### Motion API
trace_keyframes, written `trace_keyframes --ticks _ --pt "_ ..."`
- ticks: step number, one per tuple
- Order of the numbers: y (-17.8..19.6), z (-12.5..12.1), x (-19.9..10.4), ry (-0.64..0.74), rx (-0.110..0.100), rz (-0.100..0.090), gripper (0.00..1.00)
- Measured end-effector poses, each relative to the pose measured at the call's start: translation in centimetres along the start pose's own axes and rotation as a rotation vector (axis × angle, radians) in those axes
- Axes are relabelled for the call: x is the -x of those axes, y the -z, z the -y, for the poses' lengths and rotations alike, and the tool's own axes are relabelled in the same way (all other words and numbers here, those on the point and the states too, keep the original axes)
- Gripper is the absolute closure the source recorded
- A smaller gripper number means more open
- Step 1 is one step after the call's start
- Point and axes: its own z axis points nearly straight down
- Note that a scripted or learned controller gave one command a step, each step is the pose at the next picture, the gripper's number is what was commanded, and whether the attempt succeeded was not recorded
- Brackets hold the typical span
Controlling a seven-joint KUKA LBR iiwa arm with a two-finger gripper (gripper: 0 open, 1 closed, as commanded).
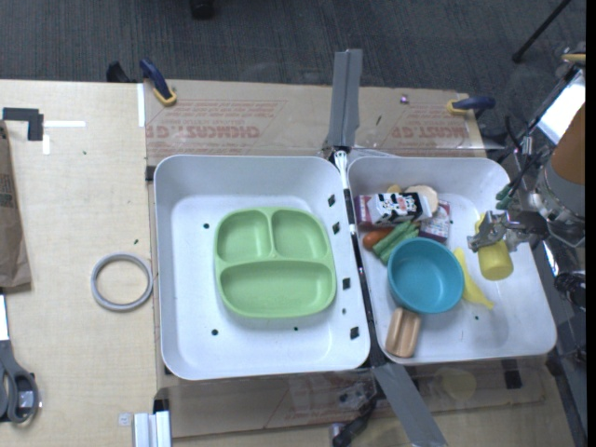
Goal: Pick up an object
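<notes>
My gripper (492,232) hovers at three o'clock in the right bin (521,338), its opening too blurred to tell, right above the yellow cup (495,261), so I judge I'm approaching and must next drop squarely around it.

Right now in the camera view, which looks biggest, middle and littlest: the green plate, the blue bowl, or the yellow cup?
1. Green plate, clearly biggest.
2. Blue bowl, middle.
3. Yellow cup, littlest, though the gripper above hides part of it.
</notes>
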Motion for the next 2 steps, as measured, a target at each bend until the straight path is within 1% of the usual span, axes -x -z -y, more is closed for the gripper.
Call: trace_keyframes --ticks 1,2 --pt "-2.4 -0.5 2.0 -0.136 -0.003 -0.001 1.0" --pt "2.5 -6.1 -4.2 -0.099 -0.001 0.0 1.0"
